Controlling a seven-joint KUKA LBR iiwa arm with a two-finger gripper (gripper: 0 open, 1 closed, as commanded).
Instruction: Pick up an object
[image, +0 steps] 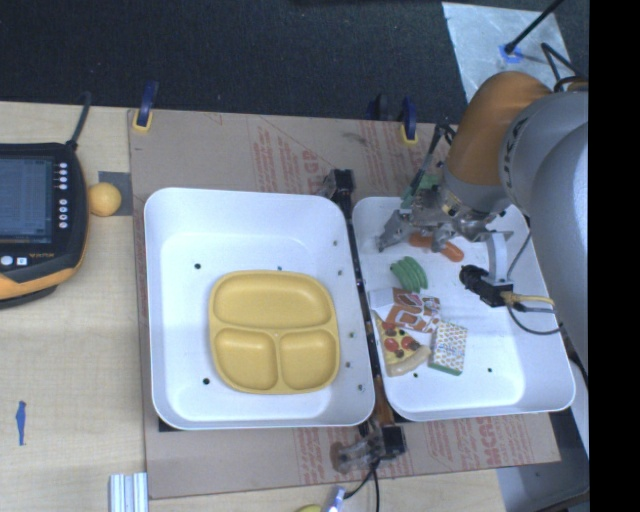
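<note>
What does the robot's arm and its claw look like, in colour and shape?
The arm is thick and rounded, grey, with an orange band above the wrist. The claw is a small assembly of grey metal with thin fingers. A black cable hangs in a loop beside the wrist and ends at a small black part.

Two bins sit side by side on the bench. In the left bin (170, 300) lies a divided tray (272, 330), near its middle. The right bin (520, 385) holds several small things in its left half: a leaf-like piece (408, 271) farthest back, then a pizza slice (400, 345) with a flat card (449, 347) just right of it. The gripper (420, 228) hangs over that bin's far end (perhaps touching a small item (447, 248) there). A handheld pendant (35, 220) lies well left of both bins.
</note>
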